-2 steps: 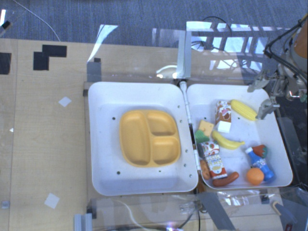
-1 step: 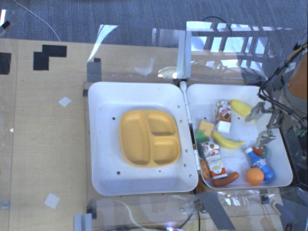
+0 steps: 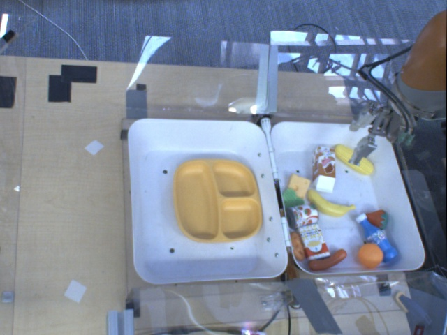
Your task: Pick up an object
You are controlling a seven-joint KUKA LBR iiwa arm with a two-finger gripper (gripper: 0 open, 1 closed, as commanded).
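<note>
End effector sits low over the back of the right bin, tip just above or touching the small yellow piece near that bin's rear wall — cannot tell whether it is released or clenched, and nothing is visibly lifted.

Task progress, as a judgement: approach looks done, grasp not confirmed, lift still to come. Every candidate lies in the right bin: the yellow piece at the back; a brown-and-white carton just beside it toward the divider; a yellow cheese wedge and a banana nearer the middle; a red-labelled carton and a sausage toward the front by the divider; a blue bottle and an orange in the front outer corner.

Room: the yellow piece is close to the rear wall, with the carton tight on the divider side — little slack there, open floor on the outer side. Left bin holds a yellow divided tray in its middle, well apart from the arm. Bench beyond the left bin is bare wood with tape marks.
</note>
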